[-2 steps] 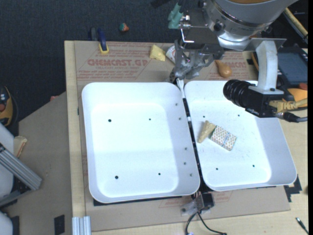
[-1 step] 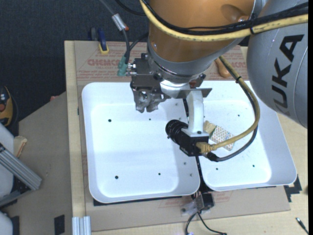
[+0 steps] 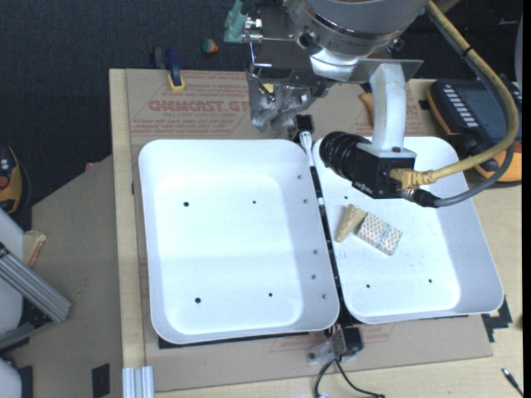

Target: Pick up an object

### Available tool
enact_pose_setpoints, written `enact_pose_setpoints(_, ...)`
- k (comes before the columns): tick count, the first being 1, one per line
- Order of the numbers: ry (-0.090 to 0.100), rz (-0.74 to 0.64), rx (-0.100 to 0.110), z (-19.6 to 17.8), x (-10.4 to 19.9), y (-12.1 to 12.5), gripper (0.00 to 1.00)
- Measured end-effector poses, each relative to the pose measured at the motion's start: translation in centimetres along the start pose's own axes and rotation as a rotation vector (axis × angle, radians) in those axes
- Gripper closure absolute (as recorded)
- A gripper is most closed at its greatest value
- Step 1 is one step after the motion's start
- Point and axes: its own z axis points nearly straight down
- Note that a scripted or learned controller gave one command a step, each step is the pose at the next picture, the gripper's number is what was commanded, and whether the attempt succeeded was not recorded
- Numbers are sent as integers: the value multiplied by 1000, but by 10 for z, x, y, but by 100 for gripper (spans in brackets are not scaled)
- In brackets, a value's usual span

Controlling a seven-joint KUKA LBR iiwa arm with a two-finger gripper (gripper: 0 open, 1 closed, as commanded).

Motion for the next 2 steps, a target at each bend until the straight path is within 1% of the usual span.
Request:
enact_pose_setpoints(1,-7,0,14,7,0,0,0)
enact_pose_setpoints(2,-5,-2,10,-4,1,0,100)
